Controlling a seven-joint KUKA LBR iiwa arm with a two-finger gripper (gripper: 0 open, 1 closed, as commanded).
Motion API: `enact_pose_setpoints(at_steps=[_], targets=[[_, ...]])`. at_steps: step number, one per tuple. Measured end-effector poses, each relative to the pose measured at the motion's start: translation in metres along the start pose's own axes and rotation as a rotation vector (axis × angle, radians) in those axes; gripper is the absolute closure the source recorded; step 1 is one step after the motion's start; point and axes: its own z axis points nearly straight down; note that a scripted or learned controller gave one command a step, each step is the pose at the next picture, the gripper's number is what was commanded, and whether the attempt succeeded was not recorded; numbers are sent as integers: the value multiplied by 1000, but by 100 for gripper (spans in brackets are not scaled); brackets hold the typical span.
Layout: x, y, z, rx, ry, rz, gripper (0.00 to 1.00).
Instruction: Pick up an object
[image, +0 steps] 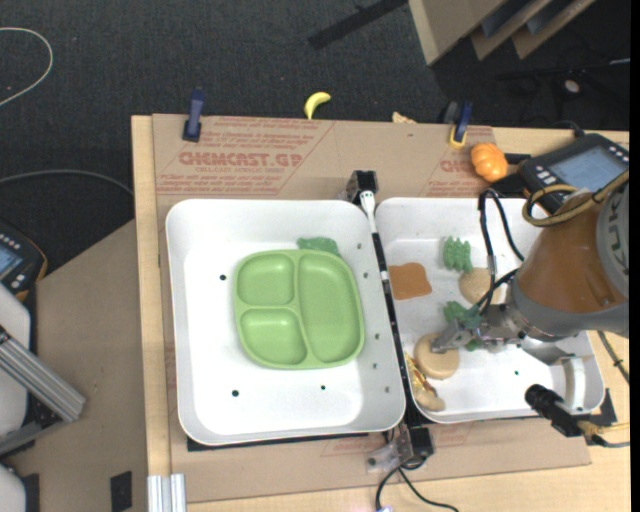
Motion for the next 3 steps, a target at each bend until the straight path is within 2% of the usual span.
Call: enact_pose_setpoints(at_steps=[1,2,3], targets=[[76,-2,-108,-10,-1,-11,0],[67,-11,-229,-15,-5,-4,0],[118,-15,-95,14,0,-6,0]])
